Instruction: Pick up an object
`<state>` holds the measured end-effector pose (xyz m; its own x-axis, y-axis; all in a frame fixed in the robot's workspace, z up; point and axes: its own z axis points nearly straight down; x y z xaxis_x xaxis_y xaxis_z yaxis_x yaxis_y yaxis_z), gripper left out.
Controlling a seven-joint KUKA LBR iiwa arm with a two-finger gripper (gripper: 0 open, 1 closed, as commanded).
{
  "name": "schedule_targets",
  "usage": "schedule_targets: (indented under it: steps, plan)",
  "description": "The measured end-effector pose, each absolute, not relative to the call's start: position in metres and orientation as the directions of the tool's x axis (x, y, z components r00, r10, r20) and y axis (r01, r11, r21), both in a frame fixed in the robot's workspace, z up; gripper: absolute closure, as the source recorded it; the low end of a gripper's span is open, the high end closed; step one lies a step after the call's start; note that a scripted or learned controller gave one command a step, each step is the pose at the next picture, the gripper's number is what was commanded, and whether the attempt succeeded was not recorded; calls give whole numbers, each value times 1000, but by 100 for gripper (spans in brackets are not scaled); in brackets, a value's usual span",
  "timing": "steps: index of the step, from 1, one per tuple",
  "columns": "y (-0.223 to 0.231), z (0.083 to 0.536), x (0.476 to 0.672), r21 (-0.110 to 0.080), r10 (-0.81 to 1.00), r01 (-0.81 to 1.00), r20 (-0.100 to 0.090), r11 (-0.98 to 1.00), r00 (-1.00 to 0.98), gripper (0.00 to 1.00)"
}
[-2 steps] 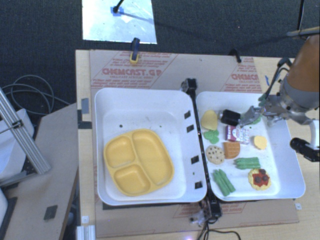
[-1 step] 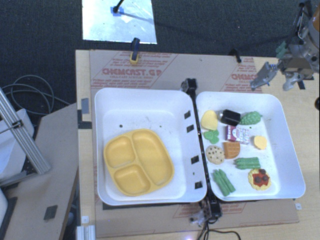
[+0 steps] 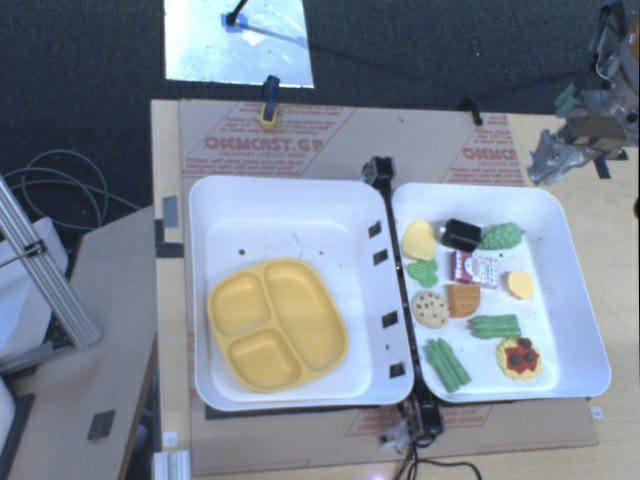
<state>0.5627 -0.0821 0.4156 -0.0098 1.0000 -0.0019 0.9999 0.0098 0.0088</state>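
The right bin [image 3: 575, 268] holds several toy foods: a yellow lemon-like piece [image 3: 419, 239], a black block [image 3: 461, 234], a green bumpy piece [image 3: 501, 236], a red-and-white packet [image 3: 474, 268], a cookie [image 3: 430, 308], an orange cracker [image 3: 463, 299], a yellow wedge [image 3: 520, 285], green beans [image 3: 494, 326], a green stalk [image 3: 447, 363] and a small pizza [image 3: 519, 357]. My gripper [image 3: 556, 158] hangs above the bench beyond the right bin's far right corner, away from all the foods, with nothing seen in it.
The left bin [image 3: 215, 203] holds a yellow divided tray [image 3: 275, 323]. A cardboard sheet [image 3: 330, 138] lies under both bins. A yellow-and-blue clamp [image 3: 269, 103] sits at the bench's far edge. A shiny metal plate [image 3: 238, 26] lies on the floor behind.
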Motion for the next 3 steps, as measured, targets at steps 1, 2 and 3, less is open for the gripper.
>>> schedule_targets:
  steps: [1, 2, 3]
  plan:
    - [6, 466, 586, 9, 1000, 1000, 3, 14, -14, 100]
    - [79, 540, 602, 11, 1000, 1000, 3, 11, -11, 100]
    - [155, 341, 566, -15, 1000, 1000, -1, 10, -10, 100]
